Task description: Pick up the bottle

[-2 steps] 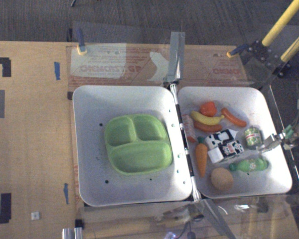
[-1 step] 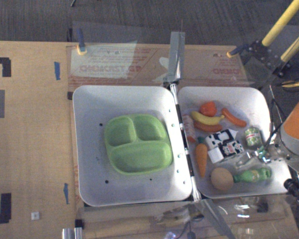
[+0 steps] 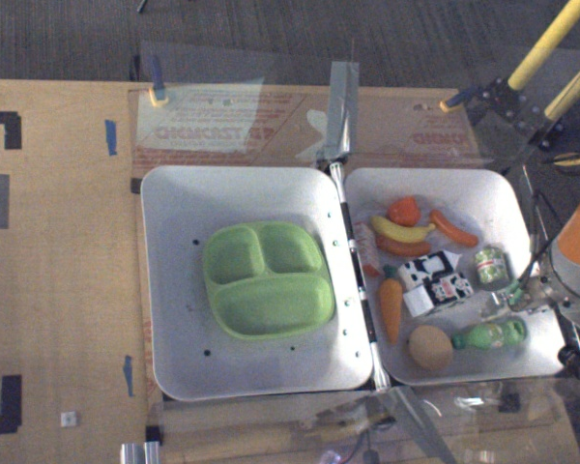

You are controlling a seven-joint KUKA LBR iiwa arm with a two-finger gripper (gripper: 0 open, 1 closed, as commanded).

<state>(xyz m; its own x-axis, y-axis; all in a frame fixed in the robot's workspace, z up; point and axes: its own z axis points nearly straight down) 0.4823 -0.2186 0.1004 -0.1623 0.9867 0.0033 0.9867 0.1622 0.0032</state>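
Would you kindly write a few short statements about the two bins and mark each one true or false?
1. The green divided plate lies in the left bin. True.
2. The green bottle stands upright. False: it lies on its side in the right bin.
3. The banana is in the right bin. True.
4. The orange carrot rests on the plate. False: it lies in the right bin.
5. The gripper is over the left bin. False: it is at the right bin's right side.

No legible text on anything
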